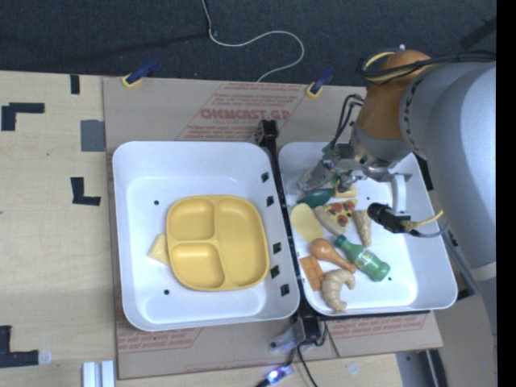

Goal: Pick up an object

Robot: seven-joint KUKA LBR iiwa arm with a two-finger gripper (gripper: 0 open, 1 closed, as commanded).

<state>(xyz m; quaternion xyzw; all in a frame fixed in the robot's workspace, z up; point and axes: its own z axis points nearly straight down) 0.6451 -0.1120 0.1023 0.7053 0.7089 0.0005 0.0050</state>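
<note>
My gripper hangs low over the back left part of the right bin, reaching in from the right. Just below its tip lies a teal toy piece, very close to the gripper; whether they touch is unclear. In front of it lie a pizza slice, a pale yellow piece, a drumstick, a green bottle, an orange carrot and a croissant. I see nothing clearly held.
The left bin holds a yellow divided plate with a flat yellow piece poking out under its left edge. The black divider clips run between the two bins.
</note>
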